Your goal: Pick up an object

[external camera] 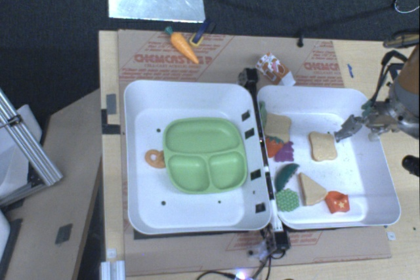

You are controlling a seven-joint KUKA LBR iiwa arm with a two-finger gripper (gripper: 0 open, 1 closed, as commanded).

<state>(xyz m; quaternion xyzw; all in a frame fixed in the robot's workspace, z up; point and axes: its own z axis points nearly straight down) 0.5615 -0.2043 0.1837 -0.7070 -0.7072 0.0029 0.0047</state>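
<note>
**Toast slice lies loose in the right bin, gripper just beside it**

The toast slice [323, 145] lies flat on the floor of the right bin [377, 210], toward its right side. The gripper [346, 129] hangs just right of it and slightly farther back; whether its fingers are spread or pressed together I cannot tell, and nothing shows between them. Left of the toast lie another bread piece [277, 126], purple grapes [284, 151] and a green leaf [286, 176]. Nearer sit a sandwich wedge [311, 190] and a red piece [337, 202]. The left bin [141, 206] holds a green divided plate [203, 154] and a small pretzel [155, 159].
</note>
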